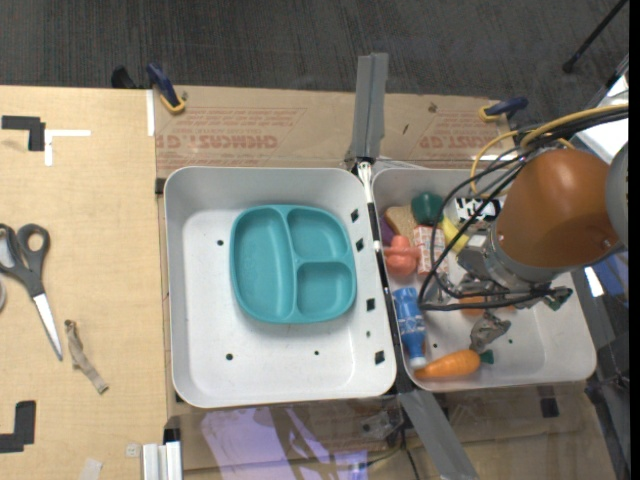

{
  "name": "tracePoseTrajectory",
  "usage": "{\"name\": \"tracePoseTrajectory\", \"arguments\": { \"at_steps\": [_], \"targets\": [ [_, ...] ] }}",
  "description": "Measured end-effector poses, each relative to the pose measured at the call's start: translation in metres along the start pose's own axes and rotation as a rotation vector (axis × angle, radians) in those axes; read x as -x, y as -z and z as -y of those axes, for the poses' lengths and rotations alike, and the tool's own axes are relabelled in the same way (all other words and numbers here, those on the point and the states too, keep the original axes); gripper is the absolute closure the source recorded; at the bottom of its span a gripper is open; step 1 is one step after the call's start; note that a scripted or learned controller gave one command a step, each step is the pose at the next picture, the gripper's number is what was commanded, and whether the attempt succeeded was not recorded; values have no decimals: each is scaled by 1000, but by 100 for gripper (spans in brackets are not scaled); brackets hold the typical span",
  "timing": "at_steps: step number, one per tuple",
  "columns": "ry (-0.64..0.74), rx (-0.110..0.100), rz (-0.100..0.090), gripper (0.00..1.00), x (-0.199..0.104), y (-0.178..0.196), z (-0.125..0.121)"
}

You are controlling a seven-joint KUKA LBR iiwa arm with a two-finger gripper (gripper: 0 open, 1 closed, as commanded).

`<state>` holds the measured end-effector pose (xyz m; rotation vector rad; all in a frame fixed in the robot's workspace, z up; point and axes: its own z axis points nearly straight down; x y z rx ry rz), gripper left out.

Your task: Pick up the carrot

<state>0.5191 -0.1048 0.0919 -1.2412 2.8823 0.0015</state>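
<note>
The orange carrot (pixel 450 366) lies on its side at the front of the right bin (pixel 560 363), near the front wall, with its tip pointing left. My gripper (pixel 487 332) hangs just above and to the right of the carrot's thick end, below the orange band of the arm (pixel 555 208). The carrot rests on the bin floor, and I cannot tell whether the gripper touches it. The arm and its cables cover much of the right bin's middle.
In the right bin, a blue bottle (pixel 408 320) lies along the left wall, with a pink-orange item (pixel 401 255), a green item (pixel 427 206) and a yellow item (pixel 450 230) behind it. A teal divided plate (pixel 295 264) sits in the left bin (pixel 190 298). Scissors (pixel 30 278) lie on the bench at far left.
</note>
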Motion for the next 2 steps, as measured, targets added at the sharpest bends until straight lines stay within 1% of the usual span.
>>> {"name": "tracePoseTrajectory", "arguments": {
  "at_steps": [1, 2],
  "targets": [
    [81, -1, -1, 0, -62, 1, 16],
    [-132, -1, 1, 0, 4, 0, 25]
  ]
}}
